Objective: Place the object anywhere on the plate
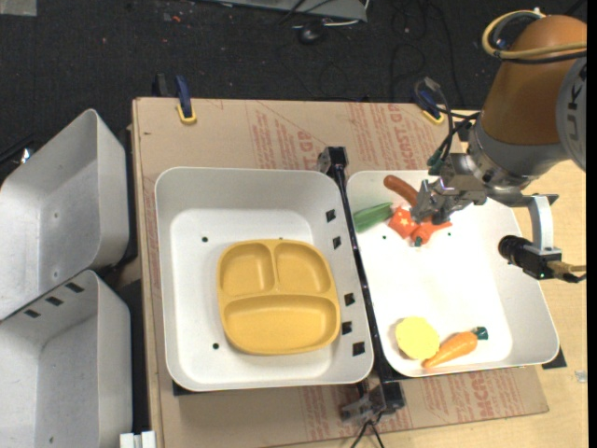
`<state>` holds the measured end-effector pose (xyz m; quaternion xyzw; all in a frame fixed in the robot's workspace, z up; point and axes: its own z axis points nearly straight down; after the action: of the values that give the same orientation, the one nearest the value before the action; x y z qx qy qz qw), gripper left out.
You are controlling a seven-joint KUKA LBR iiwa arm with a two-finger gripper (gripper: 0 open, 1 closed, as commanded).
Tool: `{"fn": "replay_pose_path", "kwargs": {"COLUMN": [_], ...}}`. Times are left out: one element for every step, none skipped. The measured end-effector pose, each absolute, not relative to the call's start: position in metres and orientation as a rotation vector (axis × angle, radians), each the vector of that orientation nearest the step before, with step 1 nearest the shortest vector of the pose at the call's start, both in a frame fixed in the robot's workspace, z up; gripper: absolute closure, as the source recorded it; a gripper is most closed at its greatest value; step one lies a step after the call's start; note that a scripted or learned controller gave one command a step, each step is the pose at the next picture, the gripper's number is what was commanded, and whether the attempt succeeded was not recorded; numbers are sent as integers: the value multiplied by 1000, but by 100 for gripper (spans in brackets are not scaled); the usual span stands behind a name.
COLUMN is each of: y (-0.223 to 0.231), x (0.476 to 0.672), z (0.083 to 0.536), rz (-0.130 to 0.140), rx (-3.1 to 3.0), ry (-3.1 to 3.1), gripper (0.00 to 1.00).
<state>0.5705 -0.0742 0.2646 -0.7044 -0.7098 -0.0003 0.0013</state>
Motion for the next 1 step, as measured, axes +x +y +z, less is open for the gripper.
{"fn": "replay_pose_path", "kwargs": {"y": [-15], "x": [554], "z": [251], "rz": [3], "rx": [-2211], "ry": [-2227], "gripper": [100]}}
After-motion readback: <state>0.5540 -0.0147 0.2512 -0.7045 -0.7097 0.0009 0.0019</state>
